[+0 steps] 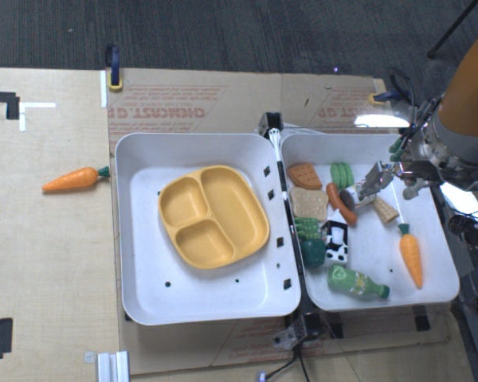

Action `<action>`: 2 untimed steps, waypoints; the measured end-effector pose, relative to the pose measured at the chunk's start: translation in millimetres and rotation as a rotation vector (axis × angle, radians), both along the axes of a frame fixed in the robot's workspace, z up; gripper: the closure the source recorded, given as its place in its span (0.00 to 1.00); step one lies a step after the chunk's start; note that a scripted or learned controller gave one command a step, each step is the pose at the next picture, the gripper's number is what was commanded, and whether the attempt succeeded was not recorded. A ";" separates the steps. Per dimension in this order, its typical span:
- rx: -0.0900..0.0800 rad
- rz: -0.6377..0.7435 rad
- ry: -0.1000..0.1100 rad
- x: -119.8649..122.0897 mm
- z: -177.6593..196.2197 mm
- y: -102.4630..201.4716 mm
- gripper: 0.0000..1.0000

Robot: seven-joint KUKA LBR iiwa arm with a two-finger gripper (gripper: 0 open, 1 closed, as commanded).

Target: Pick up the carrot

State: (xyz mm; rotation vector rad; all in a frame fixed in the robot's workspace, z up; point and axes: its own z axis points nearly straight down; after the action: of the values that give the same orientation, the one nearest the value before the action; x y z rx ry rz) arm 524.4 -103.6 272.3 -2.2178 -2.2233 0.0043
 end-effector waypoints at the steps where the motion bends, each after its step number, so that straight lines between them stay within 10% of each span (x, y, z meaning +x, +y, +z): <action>1: 0.000 -0.145 0.000 -18.0 -103.2 -85.4 0.00; 2: 0.014 -0.216 0.001 -8.9 -181.1 -104.9 0.00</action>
State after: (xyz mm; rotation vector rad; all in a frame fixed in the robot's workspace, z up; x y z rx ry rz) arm 515.4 -208.5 91.2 -2.4360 -1.9638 -0.0101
